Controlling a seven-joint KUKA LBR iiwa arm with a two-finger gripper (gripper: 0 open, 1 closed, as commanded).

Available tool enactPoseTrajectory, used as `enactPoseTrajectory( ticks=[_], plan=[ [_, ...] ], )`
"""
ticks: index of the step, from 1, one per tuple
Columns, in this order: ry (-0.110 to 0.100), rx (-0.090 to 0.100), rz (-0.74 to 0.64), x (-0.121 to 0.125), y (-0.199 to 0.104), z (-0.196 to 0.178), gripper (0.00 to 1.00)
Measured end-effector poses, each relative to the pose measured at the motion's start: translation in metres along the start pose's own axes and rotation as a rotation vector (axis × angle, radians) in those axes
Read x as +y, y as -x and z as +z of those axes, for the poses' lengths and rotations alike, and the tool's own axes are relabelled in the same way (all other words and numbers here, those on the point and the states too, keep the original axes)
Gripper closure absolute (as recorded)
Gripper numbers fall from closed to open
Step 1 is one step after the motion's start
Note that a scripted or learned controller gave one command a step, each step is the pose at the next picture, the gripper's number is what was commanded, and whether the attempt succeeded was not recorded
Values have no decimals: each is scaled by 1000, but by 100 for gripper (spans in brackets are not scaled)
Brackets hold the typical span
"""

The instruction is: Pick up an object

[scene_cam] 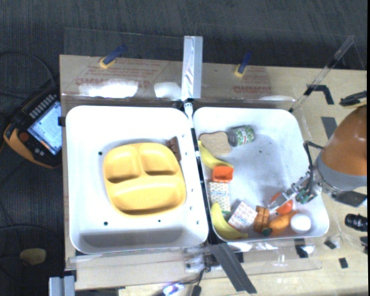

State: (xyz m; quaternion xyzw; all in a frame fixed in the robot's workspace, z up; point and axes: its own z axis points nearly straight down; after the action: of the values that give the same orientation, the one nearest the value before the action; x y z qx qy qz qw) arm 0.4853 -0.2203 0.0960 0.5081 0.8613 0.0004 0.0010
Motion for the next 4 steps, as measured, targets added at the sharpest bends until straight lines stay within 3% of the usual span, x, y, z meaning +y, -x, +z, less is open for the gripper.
enactPoseTrajectory(
  ticks=[1, 2, 3, 4],
  plan=[
    [-2, 4, -1, 0, -1, 1, 0],
    [6, -5, 284, 49, -1, 8, 0],
    [12, -13, 261, 20, -26, 7, 0],
    [12, -10, 263, 21, -26, 0, 100]
  ],
)
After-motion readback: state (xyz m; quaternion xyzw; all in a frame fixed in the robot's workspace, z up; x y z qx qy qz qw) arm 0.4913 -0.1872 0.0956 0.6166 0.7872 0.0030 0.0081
